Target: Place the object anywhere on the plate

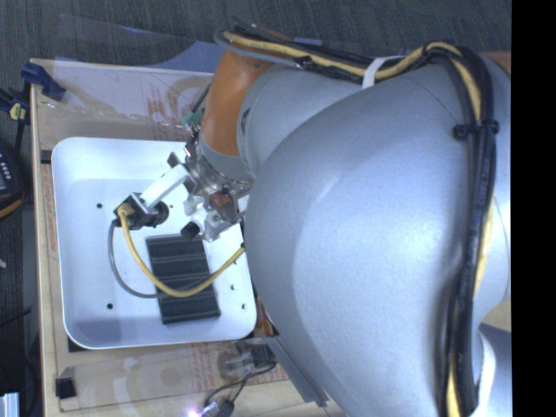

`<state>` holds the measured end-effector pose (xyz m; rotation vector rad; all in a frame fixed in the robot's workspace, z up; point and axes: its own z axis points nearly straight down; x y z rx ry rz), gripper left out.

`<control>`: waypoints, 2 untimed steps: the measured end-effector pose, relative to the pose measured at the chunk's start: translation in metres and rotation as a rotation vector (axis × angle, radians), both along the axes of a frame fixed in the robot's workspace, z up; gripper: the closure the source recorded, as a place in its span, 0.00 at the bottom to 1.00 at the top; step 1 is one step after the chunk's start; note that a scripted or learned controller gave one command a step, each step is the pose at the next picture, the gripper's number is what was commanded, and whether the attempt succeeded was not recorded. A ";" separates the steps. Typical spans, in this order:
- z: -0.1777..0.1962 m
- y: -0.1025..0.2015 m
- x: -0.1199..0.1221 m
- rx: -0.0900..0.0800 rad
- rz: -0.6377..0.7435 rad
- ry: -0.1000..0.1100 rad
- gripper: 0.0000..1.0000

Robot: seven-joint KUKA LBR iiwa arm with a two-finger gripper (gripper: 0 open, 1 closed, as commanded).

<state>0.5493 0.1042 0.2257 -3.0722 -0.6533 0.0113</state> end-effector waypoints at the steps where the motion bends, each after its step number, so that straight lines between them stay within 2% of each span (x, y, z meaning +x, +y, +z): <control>1: -0.036 -0.095 -0.074 0.002 -0.049 0.001 1.00; 2: -0.036 -0.022 -0.008 0.003 0.075 0.000 1.00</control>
